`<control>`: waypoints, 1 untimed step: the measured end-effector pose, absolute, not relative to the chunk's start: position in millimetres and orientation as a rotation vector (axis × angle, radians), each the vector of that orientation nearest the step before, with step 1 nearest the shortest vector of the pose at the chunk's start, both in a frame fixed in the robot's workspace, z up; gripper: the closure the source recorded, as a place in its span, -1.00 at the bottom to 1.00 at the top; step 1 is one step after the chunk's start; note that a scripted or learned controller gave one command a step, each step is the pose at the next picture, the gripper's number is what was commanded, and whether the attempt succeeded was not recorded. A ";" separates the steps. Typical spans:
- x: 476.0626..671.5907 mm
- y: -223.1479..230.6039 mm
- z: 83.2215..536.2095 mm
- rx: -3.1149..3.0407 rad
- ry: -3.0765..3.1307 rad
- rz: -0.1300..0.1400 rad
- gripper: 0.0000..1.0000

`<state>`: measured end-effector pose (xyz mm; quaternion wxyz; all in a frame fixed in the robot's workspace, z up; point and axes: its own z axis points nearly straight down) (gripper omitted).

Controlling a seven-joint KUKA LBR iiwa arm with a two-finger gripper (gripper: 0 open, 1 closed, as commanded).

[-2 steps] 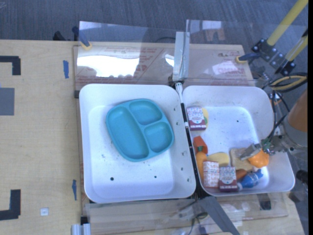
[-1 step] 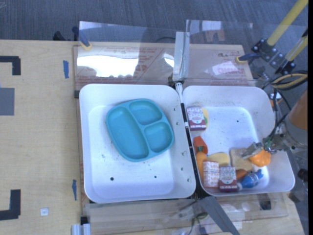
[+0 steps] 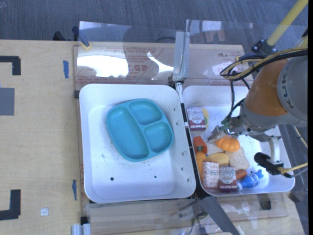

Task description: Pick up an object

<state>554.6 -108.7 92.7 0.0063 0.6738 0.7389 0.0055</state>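
In the camera view you have the arm [image 3: 274,94] reaching in from the right over the right bin [image 3: 283,182], its orange band sitting above the wrist. The gripper [image 3: 218,132] hangs low over the toys there, tips just beside an orange rounded toy [image 3: 228,143]. You can see the two metal fingers [image 3: 215,133] parted a little, with nothing between them.

That orange toy is smooth and plump, like a small fruit, lying near the middle of the right bin. Around it you have a tan bread-like slice [image 3: 238,156], a yellowish piece [image 3: 217,157], an orange carrot-like piece [image 3: 199,147] along the left wall, two small red-and-white cartons [image 3: 219,174] at the front, another carton [image 3: 196,117] further back, and a blue toy [image 3: 250,180] at the front right.

The left bin [image 3: 93,131] holds a turquoise divided plate [image 3: 140,129] with three compartments, lying flat near its middle.

Both bins sit side by side on a pale wooden bench [image 3: 34,146] marked with black and blue tape. Clear plastic panels [image 3: 127,58] stand behind the bins, and grey carpet [image 3: 146,4] lies beyond
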 end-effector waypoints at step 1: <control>569.2 -43.1 259.7 2.245 2.190 0.012 1.00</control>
